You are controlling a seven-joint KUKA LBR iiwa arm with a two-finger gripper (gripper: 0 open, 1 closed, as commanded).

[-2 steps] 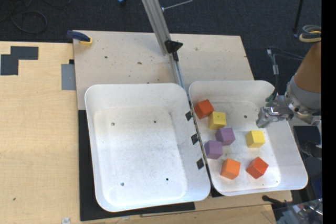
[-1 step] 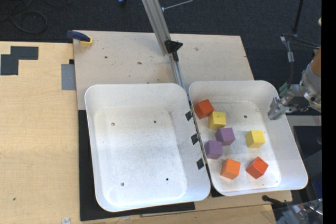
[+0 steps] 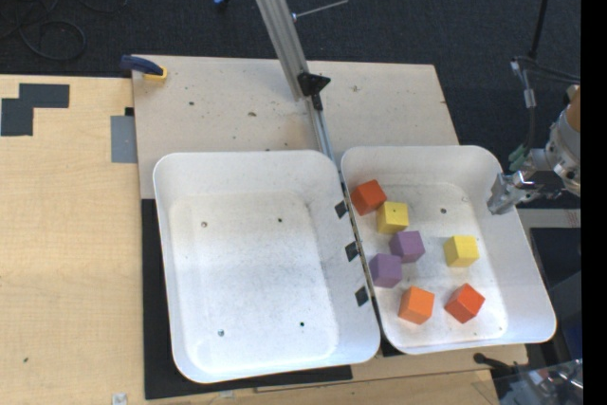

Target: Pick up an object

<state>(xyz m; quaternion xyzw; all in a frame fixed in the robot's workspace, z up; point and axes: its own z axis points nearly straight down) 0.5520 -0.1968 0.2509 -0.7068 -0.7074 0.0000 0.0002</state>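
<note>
The right bin [image 3: 517,299] holds several small cubes. An orange-red one [image 3: 368,196] lies at its upper left, a yellow one [image 3: 394,216] just beside it. Two purple cubes [image 3: 408,246] [image 3: 385,269] touch near the bin's left wall. Another yellow cube [image 3: 462,249] lies toward the right, with an orange cube [image 3: 415,304] and a red cube [image 3: 465,303] near the front. My gripper [image 3: 504,193] hovers at the bin's right rim, above and right of the yellow cube, with nothing visibly in it.
The left bin [image 3: 190,204] sits beside the right one on a black mat. A slanted aluminium bar [image 3: 281,24] rises from the bench behind the bins. A blue-and-yellow clamp [image 3: 144,67] lies at the bench's back left corner.
</note>
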